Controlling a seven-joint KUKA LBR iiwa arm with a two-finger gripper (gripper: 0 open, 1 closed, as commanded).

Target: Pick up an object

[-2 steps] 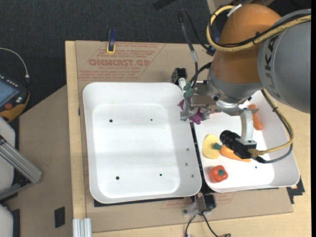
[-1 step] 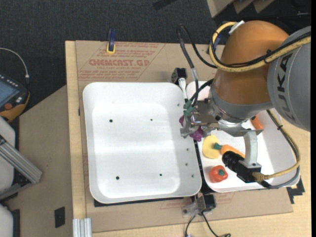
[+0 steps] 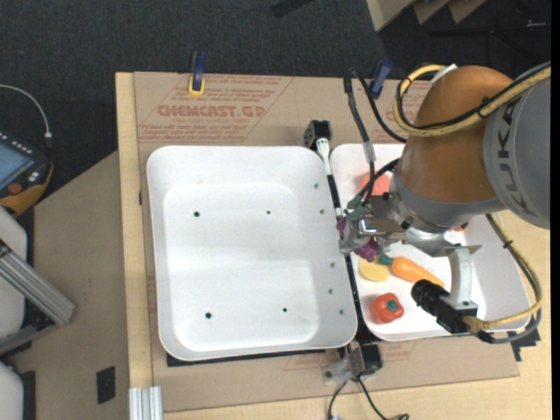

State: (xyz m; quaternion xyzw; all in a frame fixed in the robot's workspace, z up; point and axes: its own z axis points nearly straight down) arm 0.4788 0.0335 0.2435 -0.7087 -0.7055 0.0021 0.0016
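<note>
I have the arm reaching in from the right of the frame, its end effector (image 3: 366,231) low over the left edge of the right bin (image 3: 507,274). Whether it is wide, narrow or holding anything, I cannot tell; the wrist hides it. Candidate objects lie at lower centre-right: a purple piece (image 3: 374,252) just below the end effector, a yellow piece (image 3: 374,271), an orange carrot-like toy (image 3: 414,269) and a red tomato-like toy (image 3: 387,307). I judge them light, stiff plastic, smooth and rounded, so likely slippery. I would grip the carrot across its narrow body. The left bin (image 3: 175,234) sits mid-frame on the tabletop (image 3: 140,112).
</note>
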